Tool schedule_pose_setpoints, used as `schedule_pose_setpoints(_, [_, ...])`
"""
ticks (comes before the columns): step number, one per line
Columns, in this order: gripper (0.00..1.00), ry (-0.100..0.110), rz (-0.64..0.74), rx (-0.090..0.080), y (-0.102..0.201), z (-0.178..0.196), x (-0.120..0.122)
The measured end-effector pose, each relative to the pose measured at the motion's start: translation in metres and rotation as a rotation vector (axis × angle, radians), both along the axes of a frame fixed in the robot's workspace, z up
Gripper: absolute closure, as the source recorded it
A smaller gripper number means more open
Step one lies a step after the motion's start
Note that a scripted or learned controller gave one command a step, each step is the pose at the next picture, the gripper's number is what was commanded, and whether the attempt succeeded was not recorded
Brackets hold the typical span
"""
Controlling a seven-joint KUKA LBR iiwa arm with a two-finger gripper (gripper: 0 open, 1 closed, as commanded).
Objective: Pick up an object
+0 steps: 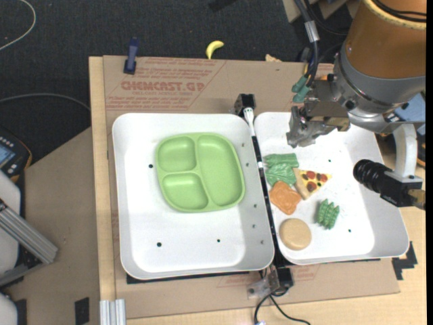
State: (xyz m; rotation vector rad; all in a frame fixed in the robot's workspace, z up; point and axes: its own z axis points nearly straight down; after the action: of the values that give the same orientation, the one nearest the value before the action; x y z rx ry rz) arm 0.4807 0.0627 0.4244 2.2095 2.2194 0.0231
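The scene is viewed by a single fixed camera, mounted above the tabletop (pixel 169 80) and tilted downward, so that the far edge appears toward the top of the frame. Both white bins are taken in whole: the left bin (pixel 135 242) is seen to the left of the tool (pixel 302 135), and the right bin (pixel 365 239) lies beneath and below the tool as framed. The camera is placed at moderate range, and dark floor is included beyond the tabletop, above and left of the tool. The arm (pixel 385 39) is seen looming large at upper right, cropped by the frame, being nearest the lens.
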Motion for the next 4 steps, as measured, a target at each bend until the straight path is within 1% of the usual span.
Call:
schedule_pose_setpoints(1, [1.0,0.024,-0.009,-0.006,-0.03,-0.065,0.037])
schedule_pose_setpoints(2, [1.0,0.032,0.001,-0.004,0.032,-0.192,0.044])
schedule_pose_setpoints(3, [1.0,0.008,0.005,0.003,0.085,-0.083,-0.003])
schedule_pose_setpoints(4, [1.0,0.019,0.004,-0.002,0.165,-0.134,0.027])
